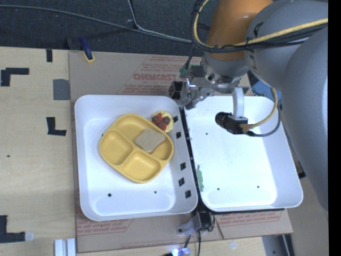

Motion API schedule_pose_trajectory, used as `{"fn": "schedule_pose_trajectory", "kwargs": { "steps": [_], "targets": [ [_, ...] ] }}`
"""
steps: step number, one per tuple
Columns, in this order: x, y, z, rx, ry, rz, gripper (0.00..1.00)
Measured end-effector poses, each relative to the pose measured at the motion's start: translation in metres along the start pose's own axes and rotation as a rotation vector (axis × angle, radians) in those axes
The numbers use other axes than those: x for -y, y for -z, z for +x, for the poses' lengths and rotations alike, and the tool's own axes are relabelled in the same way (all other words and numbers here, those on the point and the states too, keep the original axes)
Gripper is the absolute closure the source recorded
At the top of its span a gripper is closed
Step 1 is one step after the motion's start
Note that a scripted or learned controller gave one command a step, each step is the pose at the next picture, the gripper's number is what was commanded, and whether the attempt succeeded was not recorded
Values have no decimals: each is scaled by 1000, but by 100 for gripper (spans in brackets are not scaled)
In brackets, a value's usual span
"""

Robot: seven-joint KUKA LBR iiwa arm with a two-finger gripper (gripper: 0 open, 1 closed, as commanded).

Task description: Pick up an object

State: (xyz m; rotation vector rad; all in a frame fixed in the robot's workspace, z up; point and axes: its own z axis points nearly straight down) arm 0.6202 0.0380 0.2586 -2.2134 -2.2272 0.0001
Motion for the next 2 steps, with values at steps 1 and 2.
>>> {"fn": "schedule_pose_trajectory", "kwargs": {
  "steps": [1, 2],
  "targets": [
    [-8, -24, 53, 1, 0, 2, 100],
    [-9, -22, 50, 2, -4, 1, 0]
  ]
}}
